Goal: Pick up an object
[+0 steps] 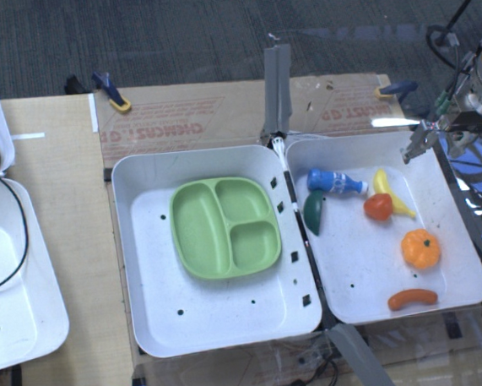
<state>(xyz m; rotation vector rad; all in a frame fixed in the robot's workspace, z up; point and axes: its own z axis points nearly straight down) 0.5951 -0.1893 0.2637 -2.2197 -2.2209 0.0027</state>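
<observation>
The pincer (415, 147) sits at the far right edge of the right bin (366, 299), above its upper rim; whether it is apart or together cannot be determined, and nothing is visible in it. The right bin contains six objects. A blue bottle (333, 181) lies near the upper left, with a dark green item (313, 213) just below it by the bin's left wall. A red tomato-like piece (378, 207) touches a yellow banana (389, 192). An orange pumpkin (420, 249) lies lower right, and an orange-red sausage (412, 299) near the front rim. The left bin (150, 307) holds a green divided plate (225, 227). Both bins rest on the surface (57, 129).
</observation>
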